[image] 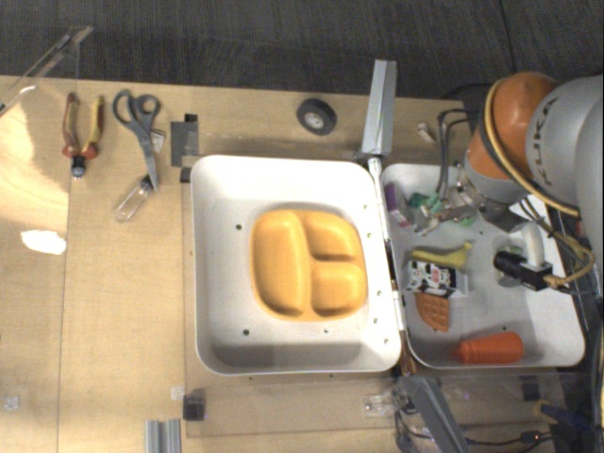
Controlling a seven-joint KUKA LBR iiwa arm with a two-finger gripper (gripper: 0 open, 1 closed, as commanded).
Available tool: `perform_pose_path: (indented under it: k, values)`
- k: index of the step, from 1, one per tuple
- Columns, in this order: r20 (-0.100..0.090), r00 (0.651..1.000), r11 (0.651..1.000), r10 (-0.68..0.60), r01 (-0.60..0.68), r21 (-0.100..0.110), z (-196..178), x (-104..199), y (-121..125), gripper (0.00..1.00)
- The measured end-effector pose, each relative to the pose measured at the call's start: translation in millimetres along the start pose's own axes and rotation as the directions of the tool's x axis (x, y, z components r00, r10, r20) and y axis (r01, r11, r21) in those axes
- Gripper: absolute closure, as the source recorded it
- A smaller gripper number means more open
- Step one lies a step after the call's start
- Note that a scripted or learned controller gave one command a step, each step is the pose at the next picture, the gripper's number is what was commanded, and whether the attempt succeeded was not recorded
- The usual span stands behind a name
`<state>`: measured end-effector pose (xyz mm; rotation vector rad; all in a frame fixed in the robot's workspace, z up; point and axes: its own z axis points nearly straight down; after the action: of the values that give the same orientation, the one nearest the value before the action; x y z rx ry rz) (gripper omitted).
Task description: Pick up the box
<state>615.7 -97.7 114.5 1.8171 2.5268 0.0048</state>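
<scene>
The carrot (490,348) lies nearest, along the front wall of the right bin (566,347), and just behind it sits an orange waffle-patterned piece (433,311) touching the front edge of the box (433,277). The box is the small flat carton with black, white and red print, lying in the left half of the right bin, close to the wall shared with the left bin (219,253). It looks light and stiff, probably thin card that would dent under a hard squeeze, and its printed face may be a bit slick; taking it across its two short sides seems best, since the waffle piece and a yellow banana-shaped toy (444,254) crowd its long edges. The left bin holds a yellow divided tray (309,260) at its middle. Farther back in the right bin lie some small green and purple bits (415,208). The gripper (451,213) hangs over that far corner, well apart from the box, and whether it is spread or pressed together I cannot tell.
</scene>
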Motion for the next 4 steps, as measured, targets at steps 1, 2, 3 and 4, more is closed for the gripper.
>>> perform_pose_path:
  k: [1,2,3,4]
  values:
    - [0.0,1.0,1.0,0.0,0.0,0.0,0,0,0,0.0]
    - [-0.038,0.998,0.997,-0.051,0.053,0.057,23,-9,27,0.0]
    - [-0.017,0.998,0.998,-0.057,0.058,0.029,11,-12,33,1.0]
    - [-0.016,0.973,0.973,0.229,-0.228,0.017,-71,14,63,1.0]
